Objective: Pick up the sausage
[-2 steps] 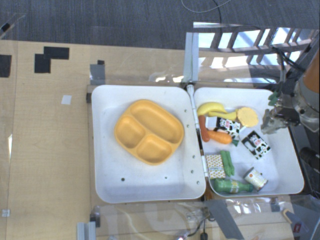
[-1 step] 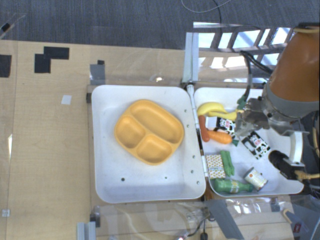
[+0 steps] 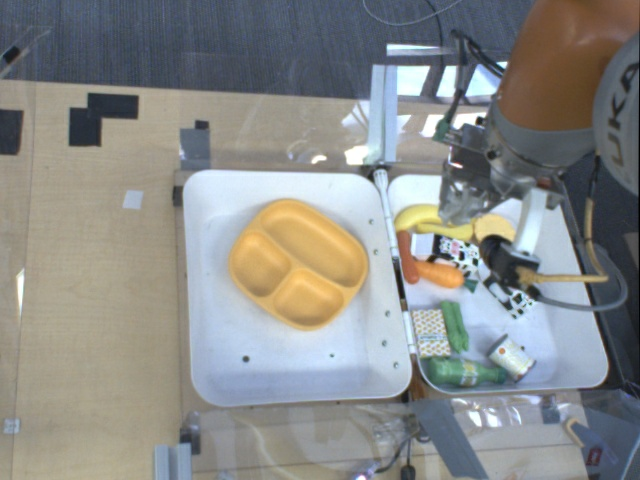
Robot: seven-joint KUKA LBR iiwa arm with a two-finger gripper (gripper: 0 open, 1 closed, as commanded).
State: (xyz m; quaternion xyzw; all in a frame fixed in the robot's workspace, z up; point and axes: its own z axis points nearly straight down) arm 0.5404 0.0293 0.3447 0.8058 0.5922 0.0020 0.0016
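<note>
From above, the gripper (image 3: 462, 208) hangs over the right bin (image 3: 585, 358), its grasp impossible to tell. The sausage (image 3: 405, 254) lies just left and below it, lengthwise along the bin's left wall.

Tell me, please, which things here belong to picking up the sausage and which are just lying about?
For the job:
sausage, against the left wall of the right bin
gripper, over that bin's far end

Lying about:
banana
carrot
green bottle
yellow divided plate in the left bin
</note>
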